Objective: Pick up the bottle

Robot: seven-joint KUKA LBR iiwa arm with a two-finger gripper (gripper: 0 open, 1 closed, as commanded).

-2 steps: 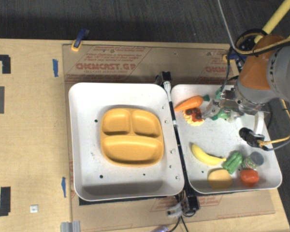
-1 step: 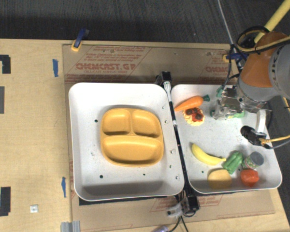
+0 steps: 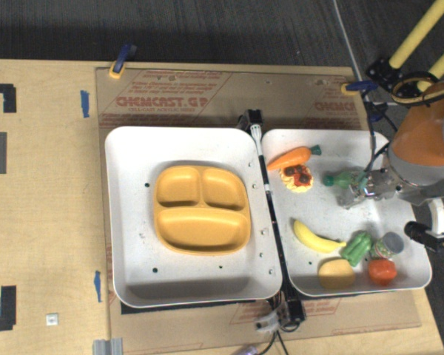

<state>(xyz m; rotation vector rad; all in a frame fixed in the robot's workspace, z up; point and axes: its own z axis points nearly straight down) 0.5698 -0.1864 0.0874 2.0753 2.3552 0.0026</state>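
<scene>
1. Progress check: nothing is lifted yet as far as I can see. The bottle (image 3: 340, 177), a green one lying on its side, sits on the floor of the right bin (image 3: 322, 287), up toward the far edge and a bit right of that bin's middle.

2. The gripper (image 3: 359, 190) is down in the right bin, right up against the bottle's right end. It looks like it's touching or nearly so, but the metal bits blur together there. So I can't tell whether it's spread or clamped, and I wouldn't call it a grab.

3. What's left, my guess: get a real hold on the bottle, then raise it clear of the bin. Basically the whole pick.

4. Arm pose: the arm (image 3: 422, 143) comes in over the right bin's right edge, orange band high near the far right corner, wrist angled down and left toward the bottle.

5. Neighbours: a carrot (image 3: 290, 157) lies near the far left corner, and a banana (image 3: 315, 237) is nearer the front edge. Both are apart from the bottle.

6. The left bin (image 3: 126, 198) carries a yellow divided tray (image 3: 202, 205) in its middle.
</scene>
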